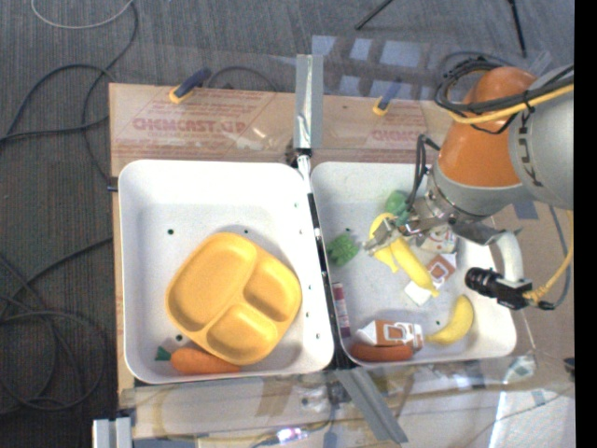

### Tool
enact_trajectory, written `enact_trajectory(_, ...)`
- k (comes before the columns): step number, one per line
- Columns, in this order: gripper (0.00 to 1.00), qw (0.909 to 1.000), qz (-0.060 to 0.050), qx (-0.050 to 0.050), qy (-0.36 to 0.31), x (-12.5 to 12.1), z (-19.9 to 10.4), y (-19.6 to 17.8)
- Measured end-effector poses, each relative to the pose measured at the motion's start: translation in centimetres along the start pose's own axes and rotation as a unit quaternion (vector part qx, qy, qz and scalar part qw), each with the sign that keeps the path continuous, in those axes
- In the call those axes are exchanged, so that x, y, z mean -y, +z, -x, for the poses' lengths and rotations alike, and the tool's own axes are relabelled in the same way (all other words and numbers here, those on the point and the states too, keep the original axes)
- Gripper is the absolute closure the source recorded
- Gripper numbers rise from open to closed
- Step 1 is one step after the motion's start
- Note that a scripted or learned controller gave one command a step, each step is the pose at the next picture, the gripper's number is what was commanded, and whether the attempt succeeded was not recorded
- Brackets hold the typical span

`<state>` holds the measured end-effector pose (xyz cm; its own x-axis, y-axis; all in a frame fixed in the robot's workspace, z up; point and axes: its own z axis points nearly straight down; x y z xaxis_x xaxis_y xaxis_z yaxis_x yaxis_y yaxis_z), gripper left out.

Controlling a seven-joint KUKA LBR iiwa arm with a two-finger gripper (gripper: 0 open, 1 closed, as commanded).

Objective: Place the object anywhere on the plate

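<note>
A yellow divided plate (pixel 235 295) lies tilted in the left bin (pixel 149 194), with an orange carrot (pixel 201 362) tucked against its front edge. My gripper (pixel 399 233) is low in the right bin (pixel 364 189), over a cluster of toy foods. Directly beneath and beside it is a long yellow piece (pixel 409 260), and a green piece (pixel 397 202) sits just behind it. The wrist hides part of this cluster, and I see nothing lifted clear of the bin floor.
The right bin also holds a green leafy toy (pixel 342 248), a banana (pixel 456 322), a small carton (pixel 394 331), a red sausage (pixel 381 352), a white cube (pixel 419 293) and a pink tube (pixel 339 308). The wall between the bins runs down the middle.
</note>
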<state>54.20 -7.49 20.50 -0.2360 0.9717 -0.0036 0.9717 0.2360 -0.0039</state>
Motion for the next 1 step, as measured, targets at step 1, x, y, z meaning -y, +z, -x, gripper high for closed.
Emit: enact_trajectory(1,1.00,0.9918,0.000,-0.003,-0.128,0.66,-8.99,2.24)
